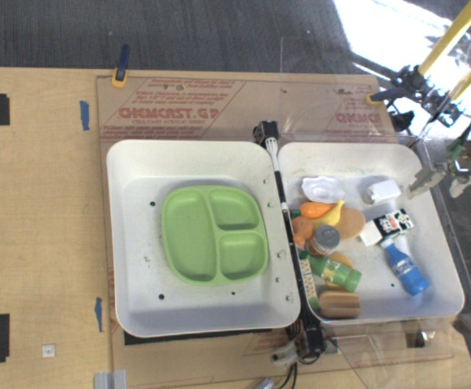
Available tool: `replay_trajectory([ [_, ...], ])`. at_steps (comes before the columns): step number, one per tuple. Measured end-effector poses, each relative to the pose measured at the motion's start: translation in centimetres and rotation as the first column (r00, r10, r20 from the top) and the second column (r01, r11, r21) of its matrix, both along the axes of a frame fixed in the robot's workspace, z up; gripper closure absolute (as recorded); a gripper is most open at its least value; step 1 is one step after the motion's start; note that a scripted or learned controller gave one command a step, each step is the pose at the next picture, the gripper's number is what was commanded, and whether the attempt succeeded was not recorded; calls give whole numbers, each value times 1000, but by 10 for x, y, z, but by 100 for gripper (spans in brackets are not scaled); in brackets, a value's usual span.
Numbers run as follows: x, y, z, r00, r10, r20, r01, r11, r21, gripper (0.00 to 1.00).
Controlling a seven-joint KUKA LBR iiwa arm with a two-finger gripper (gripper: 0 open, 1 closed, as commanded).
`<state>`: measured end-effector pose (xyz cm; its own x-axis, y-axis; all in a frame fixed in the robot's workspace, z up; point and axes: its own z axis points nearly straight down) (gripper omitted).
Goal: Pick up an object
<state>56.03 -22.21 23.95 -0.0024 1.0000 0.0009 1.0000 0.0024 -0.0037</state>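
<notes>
**Inspector:** Status of the pick?

**Operator:** Not begun, by my reading. The gripper sits at the frame's right edge, beyond the right bin; I cannot tell its state, and nothing shows held.

**Inspector:** Candidates?

**Operator:** All lie in the right bin, centre-right of frame: a blue bottle, smooth and cylindrical; a green bottle; a brown block. The left bin holds a moulded green tray, three compartments, matte.

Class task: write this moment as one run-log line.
stage: before pick | left bin: green plate | right bin: blue bottle, green bottle, other items
</notes>
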Motion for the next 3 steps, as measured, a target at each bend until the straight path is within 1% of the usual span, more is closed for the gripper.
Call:
replay_trajectory([
  [1, -27, 29, -121, 995, -95, -11, 95, 995, 4, 0],
  [2, -60, 58, -149, 970, -242, 15, 242, 970, -3, 0],
  [3, 14, 107, -149, 906, -423, 16, 423, 906, -1, 0],
])
